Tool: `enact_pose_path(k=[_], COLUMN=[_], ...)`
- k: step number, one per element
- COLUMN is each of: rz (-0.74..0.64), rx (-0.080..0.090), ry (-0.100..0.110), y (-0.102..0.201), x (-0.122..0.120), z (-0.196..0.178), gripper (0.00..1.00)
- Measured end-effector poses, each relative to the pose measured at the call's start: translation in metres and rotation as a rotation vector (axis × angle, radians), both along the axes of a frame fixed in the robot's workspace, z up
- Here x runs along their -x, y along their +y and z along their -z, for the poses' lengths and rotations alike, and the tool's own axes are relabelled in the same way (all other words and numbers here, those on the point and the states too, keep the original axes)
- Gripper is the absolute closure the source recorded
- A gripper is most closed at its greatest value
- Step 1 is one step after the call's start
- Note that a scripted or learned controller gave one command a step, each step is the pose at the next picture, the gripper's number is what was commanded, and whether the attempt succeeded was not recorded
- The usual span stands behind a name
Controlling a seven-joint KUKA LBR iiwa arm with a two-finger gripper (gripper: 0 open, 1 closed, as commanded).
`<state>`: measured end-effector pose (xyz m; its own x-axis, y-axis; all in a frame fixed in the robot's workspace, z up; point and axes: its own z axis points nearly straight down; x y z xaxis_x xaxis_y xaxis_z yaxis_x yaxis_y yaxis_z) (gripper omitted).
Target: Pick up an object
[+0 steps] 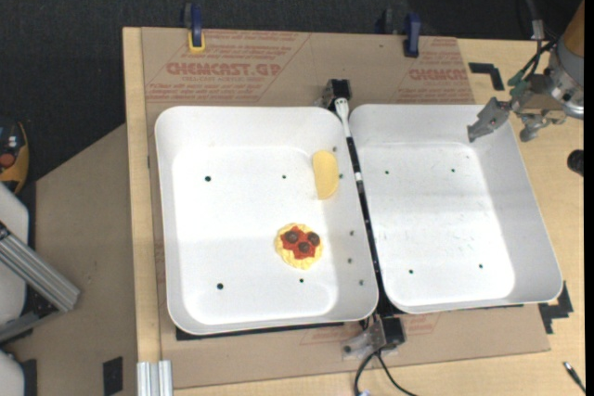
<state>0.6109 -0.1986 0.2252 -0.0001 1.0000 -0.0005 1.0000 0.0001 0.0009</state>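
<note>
While hanging over the right bin's (520, 199) far right corner, gripper (509, 121) shows fingers spread apart, nothing between them. Left bin (186, 199) carries both objects: pale yellow piece (325, 174) against the right edge, toward the far side; round yellow piece with red and dark toppings (299, 246) nearer the front, right of centre.
</note>
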Motion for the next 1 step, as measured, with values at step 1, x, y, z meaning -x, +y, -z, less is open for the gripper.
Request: enact_pose_path(k=[1], rz=[0.000], rx=[0.002], ry=[-0.004], y=[-0.0002], x=[-0.0008], z=[-0.0112], gripper=[1.00])
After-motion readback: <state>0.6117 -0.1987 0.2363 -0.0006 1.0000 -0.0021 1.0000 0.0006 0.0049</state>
